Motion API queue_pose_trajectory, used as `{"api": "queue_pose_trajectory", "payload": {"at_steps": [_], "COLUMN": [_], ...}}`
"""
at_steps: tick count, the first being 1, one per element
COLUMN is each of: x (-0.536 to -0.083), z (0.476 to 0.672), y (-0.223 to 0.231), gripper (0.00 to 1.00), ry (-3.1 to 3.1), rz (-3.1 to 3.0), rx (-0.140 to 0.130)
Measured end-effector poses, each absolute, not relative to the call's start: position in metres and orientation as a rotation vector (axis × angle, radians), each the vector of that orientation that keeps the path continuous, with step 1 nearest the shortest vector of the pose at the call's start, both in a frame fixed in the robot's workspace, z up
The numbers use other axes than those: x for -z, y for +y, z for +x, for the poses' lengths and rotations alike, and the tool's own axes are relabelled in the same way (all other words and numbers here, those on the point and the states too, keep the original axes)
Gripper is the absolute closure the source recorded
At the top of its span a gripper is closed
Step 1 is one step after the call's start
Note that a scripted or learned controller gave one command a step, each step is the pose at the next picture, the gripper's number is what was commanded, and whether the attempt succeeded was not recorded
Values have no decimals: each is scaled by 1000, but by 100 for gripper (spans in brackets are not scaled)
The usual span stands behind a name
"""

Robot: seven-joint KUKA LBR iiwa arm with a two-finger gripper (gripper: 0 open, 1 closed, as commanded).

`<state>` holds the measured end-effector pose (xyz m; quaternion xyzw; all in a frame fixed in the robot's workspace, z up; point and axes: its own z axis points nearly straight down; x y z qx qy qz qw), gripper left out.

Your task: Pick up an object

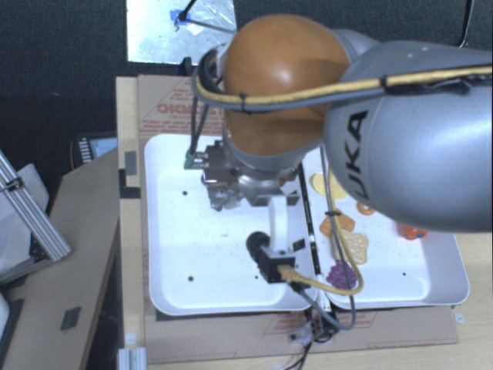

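Grape cluster [340, 274], purple, no clear long axis, in right bin [451, 287]; arm [431, 153] lettering "UKA"; gripper [223, 195] opening: cannot tell.

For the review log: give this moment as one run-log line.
arm over view-left bin | small items in view-right bin | grasp: cannot tell

Black capital letters ran down the grey arm housing [416, 129]. The letters "UKA" [356, 151] could be read there, turned on their side, and the start of the brand name was hidden behind the curve of the shell. The cardboard sheet [166, 129] under the bins carried red printing near its far edge [173, 108]. It looked upside down and too blurred to spell out. More red print [281, 324] showed on the sheet's near edge and was equally illegible.
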<state>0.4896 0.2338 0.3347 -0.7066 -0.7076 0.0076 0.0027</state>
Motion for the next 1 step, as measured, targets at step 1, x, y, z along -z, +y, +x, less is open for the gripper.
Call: {"api": "queue_pose_trajectory", "payload": {"at_steps": [1], "x": [-409], "z": [546], "y": [181], "gripper": [100], "ry": [-2220], "rz": [-2232], "rx": [13]}}
